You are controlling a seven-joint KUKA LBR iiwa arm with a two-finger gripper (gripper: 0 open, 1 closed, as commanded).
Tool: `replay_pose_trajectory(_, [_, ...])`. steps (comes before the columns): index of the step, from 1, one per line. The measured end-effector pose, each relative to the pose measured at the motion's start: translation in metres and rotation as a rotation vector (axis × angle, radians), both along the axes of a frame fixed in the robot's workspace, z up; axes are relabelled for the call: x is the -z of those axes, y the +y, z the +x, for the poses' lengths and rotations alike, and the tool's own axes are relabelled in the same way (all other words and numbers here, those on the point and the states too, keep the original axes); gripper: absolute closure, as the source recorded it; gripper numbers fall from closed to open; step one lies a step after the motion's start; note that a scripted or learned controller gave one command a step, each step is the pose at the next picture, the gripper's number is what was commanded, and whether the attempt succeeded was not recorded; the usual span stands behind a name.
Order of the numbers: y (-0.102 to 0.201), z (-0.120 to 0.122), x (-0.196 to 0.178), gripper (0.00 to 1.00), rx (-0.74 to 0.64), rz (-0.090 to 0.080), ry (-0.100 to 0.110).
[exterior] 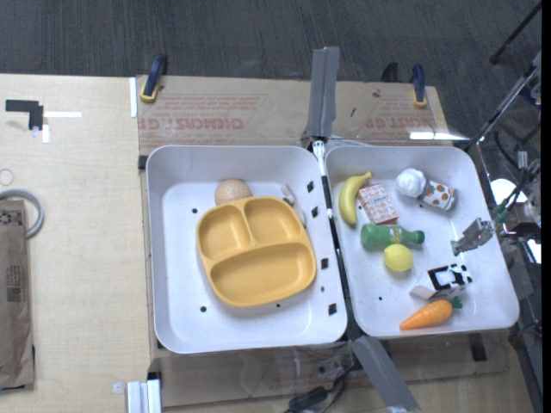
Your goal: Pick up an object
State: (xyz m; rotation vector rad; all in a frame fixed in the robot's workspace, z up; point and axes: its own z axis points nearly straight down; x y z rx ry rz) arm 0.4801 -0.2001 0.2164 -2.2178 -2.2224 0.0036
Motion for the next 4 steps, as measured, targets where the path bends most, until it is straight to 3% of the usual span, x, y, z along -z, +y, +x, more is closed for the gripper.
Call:
replay_pose_trajectory(1, [0.043, 0.050, 0.035, 0.00, -0.060, -0.001, -0.001])
replay_pose_trajectory(2, [0.099, 0.046, 0.125, 0.00, -0.153, 0.000, -0.001])
replay_pose_trajectory(3, [0.097, 0.046, 0.116, 1.00, -0.148, -0.001, -0.001])
replay_pose_trajectory(4, [0.056, 0.041, 0.023, 1.00, -0.025, -0.001, -0.002])
